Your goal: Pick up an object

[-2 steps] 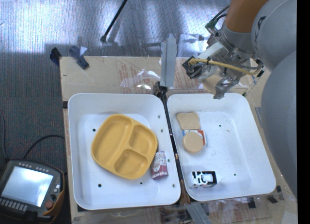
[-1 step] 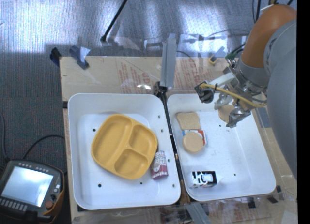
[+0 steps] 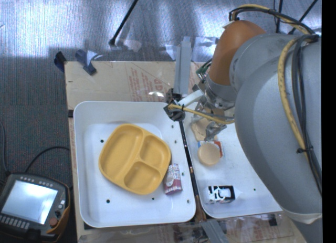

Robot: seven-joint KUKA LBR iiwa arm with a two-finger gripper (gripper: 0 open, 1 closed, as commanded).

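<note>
Pincer (image 3: 214, 129) hangs over right bin (image 3: 247, 184), just above beige disc (image 3: 209, 154).

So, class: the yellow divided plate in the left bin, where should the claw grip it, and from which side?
Grip the yellow divided plate by its raised outer rim, coming from straight above at the far-left edge. It lies flat, so only the rim offers a lip, and that edge is clear of the small packet touching its near-right corner.

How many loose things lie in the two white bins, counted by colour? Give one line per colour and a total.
Yellow: 1, the divided plate
Dark red: 1, the small packet beside the plate
Tan: 1, the round lid
Black and white: 1, the small carton
Total: 4; anything under the arm is hidden.
</note>
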